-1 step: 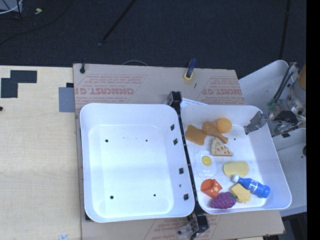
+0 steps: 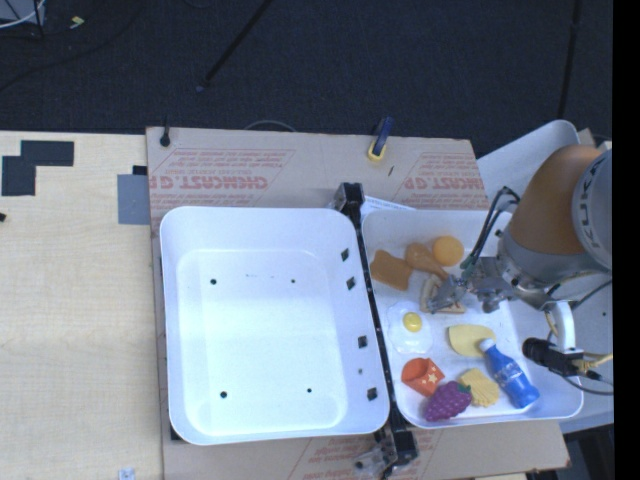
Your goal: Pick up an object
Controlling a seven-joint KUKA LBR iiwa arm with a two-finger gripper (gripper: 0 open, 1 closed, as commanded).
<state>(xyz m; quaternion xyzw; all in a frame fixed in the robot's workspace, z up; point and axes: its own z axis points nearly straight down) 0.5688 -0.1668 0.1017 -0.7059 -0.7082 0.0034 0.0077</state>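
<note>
Several small toy foods crowd the right bin point(image 2: 575, 404), and the one we judge to be the target is a tan, bready-looking piece point(image 2: 436, 292) lying near the middle of that bin. The gripper point(image 2: 452, 295) sits low right beside it, touching or nearly touching; the view is too small and dark there for us to tell whether the jaws are spread, pressed together, or pinching the piece, so we cannot call it held.

Around it we see an orange ball point(image 2: 448, 249) and an orange-brown block point(image 2: 391, 269) toward the far wall, both smooth and matte like moulded plastic. Nearer us lie a fried egg point(image 2: 411, 321), flat and glossy, a pale yellow wedge point(image 2: 468, 339), a red pepper-like piece point(image 2: 422, 374), a knobbly purple grape bunch point(image 2: 447, 400) and a blue bottle point(image 2: 510, 375) on its side. They lie scattered and tilted, as loose things do in a shallow tray, which leaves little room for fingers between neighbours.

The arm point(image 2: 560, 218) reaches in from the right, bent down over the bin. The left bin point(image 2: 170, 268) has smooth white walls and stands on a sheet of cardboard point(image 2: 250, 173).
</note>
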